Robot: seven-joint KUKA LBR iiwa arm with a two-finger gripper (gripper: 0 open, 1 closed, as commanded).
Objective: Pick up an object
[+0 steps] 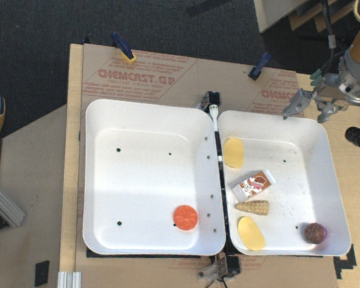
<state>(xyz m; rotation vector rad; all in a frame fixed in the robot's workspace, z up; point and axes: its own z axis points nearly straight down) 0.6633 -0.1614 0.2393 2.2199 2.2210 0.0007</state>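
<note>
My gripper (310,108) hangs open above the far rim of the right bin (337,187), with nothing between its fingers. In that bin lie a pale yellow oval piece (233,152), a small red-and-white packet (253,184), a waffle cone (252,207), a yellow lemon-like piece (250,233) and a dark purple ball (315,233). An orange ball (185,217) sits alone near the front right of the left bin (102,164). All of these objects lie well in front of the gripper.
The bins rest on a cardboard sheet (174,70) held by blue clamps (123,47) at the back. A black clip (210,101) joins the bins at the far edge, another clip (227,264) at the near edge.
</note>
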